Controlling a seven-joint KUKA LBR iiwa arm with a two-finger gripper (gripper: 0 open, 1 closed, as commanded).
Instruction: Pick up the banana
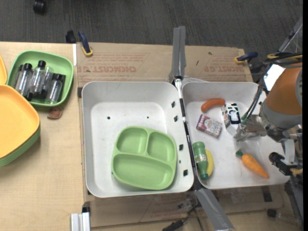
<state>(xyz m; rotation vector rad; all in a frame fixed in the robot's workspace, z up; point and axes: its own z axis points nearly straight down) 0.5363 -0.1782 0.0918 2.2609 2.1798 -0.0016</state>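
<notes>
Gripper: low in the right bin, finger state cannot be told
Banana: near left of that bin, beside the green bottle
Carrot: near right
Sausage: far side

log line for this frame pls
task: pick banana | claw: over right bin, apart from banana | banana: beside green bottle, left wall | status: not grasped
</notes>
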